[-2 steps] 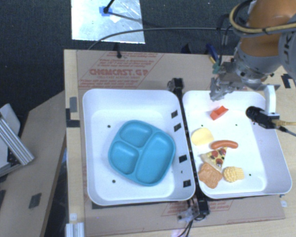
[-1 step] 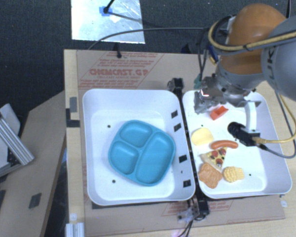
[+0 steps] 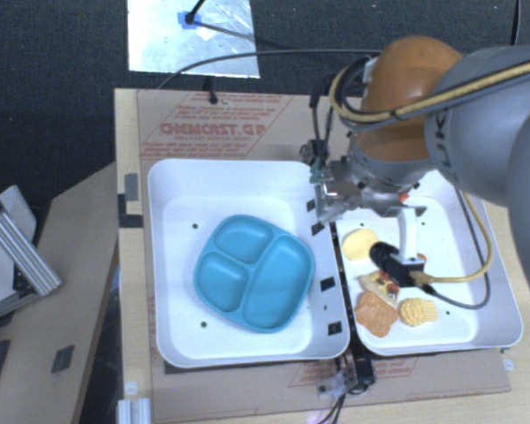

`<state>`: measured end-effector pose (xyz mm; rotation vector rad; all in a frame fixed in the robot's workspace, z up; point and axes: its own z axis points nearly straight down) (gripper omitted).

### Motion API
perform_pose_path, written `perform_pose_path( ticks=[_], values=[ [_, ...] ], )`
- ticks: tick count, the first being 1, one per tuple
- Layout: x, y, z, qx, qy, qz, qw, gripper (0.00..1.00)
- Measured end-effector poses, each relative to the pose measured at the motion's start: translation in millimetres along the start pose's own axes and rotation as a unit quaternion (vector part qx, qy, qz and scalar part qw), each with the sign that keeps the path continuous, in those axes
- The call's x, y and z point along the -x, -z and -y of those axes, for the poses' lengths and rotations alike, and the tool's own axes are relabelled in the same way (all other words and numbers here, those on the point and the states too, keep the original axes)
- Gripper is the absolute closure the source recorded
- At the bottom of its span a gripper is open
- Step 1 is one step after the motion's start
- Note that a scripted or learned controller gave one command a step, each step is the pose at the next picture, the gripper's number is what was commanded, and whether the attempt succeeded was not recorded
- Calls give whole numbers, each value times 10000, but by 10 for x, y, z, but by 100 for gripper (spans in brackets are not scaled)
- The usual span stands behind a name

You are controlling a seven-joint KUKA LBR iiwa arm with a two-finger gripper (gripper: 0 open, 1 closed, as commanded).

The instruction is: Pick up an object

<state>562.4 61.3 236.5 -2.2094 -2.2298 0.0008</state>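
My gripper [image 3: 334,200] hangs under the grey and orange wrist, over the left edge of the right bin [image 3: 477,321], near the divider between the two bins. Just below it in that bin lies a pale yellow rounded piece [image 3: 359,242]. Nearer the front are a small cake-like piece with red bits [image 3: 377,283], a brown waffle-like piece [image 3: 375,314] and a yellow corn-like piece [image 3: 417,311]. The arm hides the back of the right bin. I see nothing held at the gripper.
The left bin [image 3: 172,237] holds a blue divided plate [image 3: 253,272] in its middle. A cardboard sheet with red print [image 3: 214,127] lies behind the bins. A metal frame [image 3: 13,246] stands at the far left of the bench.
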Motion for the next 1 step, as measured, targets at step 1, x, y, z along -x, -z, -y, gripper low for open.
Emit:
perform_pose_path(
  ticks=[1],
  values=[
    [-420, -181, 265, -3, 0, -2, 10000, 100]
  ],
)
